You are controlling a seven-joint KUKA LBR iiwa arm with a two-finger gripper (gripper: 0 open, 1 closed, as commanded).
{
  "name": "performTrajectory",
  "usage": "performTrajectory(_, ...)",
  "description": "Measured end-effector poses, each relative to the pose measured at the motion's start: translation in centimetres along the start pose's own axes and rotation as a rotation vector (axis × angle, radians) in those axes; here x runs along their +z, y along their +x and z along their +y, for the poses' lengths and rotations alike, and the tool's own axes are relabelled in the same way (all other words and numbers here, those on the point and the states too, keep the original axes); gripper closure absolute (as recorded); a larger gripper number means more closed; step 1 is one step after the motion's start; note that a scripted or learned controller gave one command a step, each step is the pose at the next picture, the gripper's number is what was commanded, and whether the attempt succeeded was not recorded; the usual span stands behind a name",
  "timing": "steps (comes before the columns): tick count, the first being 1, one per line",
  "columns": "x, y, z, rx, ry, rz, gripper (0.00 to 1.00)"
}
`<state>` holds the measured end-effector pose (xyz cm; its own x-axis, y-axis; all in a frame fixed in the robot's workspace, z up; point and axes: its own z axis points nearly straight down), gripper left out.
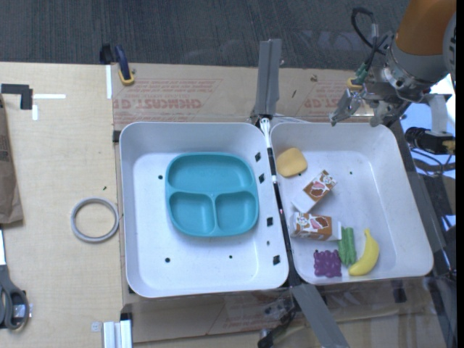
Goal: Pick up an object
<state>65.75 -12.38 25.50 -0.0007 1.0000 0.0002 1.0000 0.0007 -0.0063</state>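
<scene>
The right bin (377,165) holds a yellow bun-like piece (291,162), two small brown-and-white cartons (319,187) (313,226), a green vegetable (348,245), a banana (366,254) and purple grapes (327,263). My gripper (357,113) hangs over that bin's far rim at the upper right. It is open, its two fingers spread apart with nothing between them. It is well clear of every item, and the yellow piece lies nearest.
The left bin (141,216) bears a teal divided plate (213,194). A metal post (270,78) rises behind the seam between the bins. On the bench at left lie a tape ring (95,219), scissors (11,307) and a brown bag (9,165).
</scene>
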Motion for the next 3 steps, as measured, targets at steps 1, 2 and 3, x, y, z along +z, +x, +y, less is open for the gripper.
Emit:
performTrajectory(1, -0.6, -8.8, 0.1, -0.028, -0.002, -0.001, 0.00)
performTrajectory(2, 11.6, -6.7, -4.7, 0.182, 0.000, 0.000, 0.00)
performTrajectory(3, 8.1, -1.3, 0.0, 0.149, -0.002, 0.000, 0.00)
